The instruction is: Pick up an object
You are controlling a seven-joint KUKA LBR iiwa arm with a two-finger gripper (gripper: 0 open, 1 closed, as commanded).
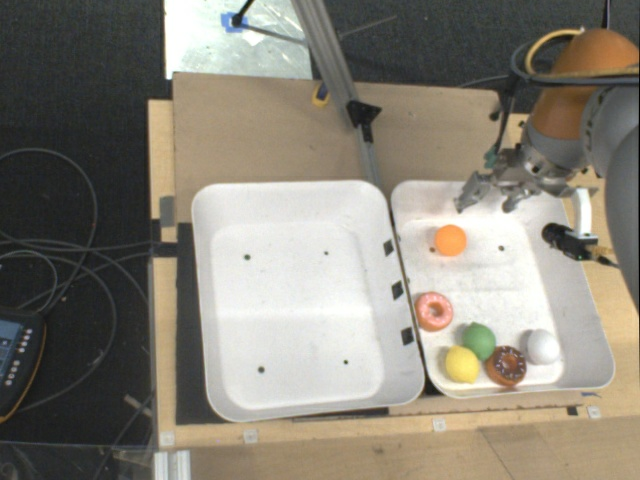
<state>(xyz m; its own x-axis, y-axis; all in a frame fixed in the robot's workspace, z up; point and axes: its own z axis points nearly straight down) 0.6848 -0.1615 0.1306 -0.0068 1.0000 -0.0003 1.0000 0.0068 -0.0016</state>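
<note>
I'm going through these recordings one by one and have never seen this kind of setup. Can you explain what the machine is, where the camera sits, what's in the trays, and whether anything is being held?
This is one picture from a fixed camera above the bench, looking down at a slant. The grey machine with the orange band at the right is a robot arm; its grasping part, the end effector, hangs over the far edge of the right bin. Nothing shows between its fingers, so it holds nothing.

Two shallow white bins sit side by side. The right bin holds six small things: an orange ball alone near the middle, a pink donut by the left wall, and at the near end a green ball, a yellow lemon, a chocolate donut and a white ball. The left bin lies beside it.
</note>
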